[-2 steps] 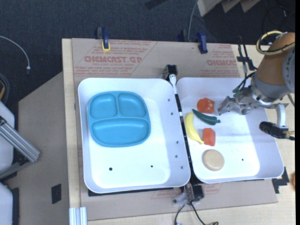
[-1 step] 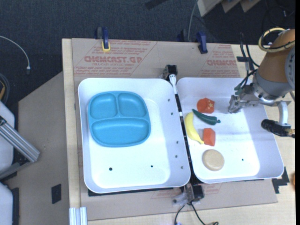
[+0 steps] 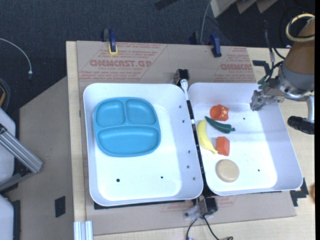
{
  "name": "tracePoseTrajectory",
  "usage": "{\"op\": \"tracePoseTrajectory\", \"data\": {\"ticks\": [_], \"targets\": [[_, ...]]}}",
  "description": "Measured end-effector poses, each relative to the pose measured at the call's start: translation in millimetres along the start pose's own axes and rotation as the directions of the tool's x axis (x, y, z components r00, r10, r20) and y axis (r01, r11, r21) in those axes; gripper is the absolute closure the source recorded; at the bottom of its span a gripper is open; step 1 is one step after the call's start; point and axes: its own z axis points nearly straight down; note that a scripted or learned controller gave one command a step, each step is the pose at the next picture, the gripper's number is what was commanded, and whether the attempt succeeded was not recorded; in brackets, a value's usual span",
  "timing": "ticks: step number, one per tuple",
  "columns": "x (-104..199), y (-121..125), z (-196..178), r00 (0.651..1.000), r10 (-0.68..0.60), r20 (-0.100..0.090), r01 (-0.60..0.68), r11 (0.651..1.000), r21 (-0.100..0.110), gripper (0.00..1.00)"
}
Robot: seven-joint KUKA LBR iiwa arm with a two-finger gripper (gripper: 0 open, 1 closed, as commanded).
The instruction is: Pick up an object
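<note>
Lettering in red on the brown board [image 3: 150, 59] under the bins reads "CHEMCAST GP"; it appears once above the left bin and again, partly cut off by the arm, above the right bin. Smaller red print runs above and below each mark but is too small to read. Two blue clamps [image 3: 111, 40] hold the board's far edge.

Gripper [image 3: 260, 100] status: it hangs over the far right corner of the right bin [image 3: 280, 149], below the grey wrist and the orange band. Whether it is spread or closed cannot be told from this view, as the tip shows only as a small grey block. Nothing is seen held in it.

Contents of the right bin, all on its left half and well apart from the gripper:
- a red tomato-like piece [image 3: 219, 112], the item nearest the gripper, lying to its left;
- a dark green pepper-like piece [image 3: 220, 125], just below the tomato piece and slanted;
- a yellow banana [image 3: 204, 136], along the bin's left wall, its far end near the green piece;
- a red-orange block [image 3: 223, 146], touching or just beside the banana's lower end;
- a tan round disc [image 3: 227, 170], nearest the camera.

The left bin [image 3: 150, 184] holds a blue three-compartment plate [image 3: 127, 126] in its far left part.
</note>
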Motion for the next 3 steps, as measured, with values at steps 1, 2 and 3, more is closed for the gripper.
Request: {"op": "tracePoseTrajectory", "data": {"ticks": [1, 2, 3], "targets": [[-6, -7, -50, 1.0, 0.001, 0.0, -0.001, 1.0, 0.001, 1.0], [-9, -10, -94, 1.0, 0.001, 0.0, -0.001, 1.0, 0.001, 1.0], [48, -14, -84, 1.0, -0.004, -0.005, 0.004, 1.0, 0.008, 1.0]]}}
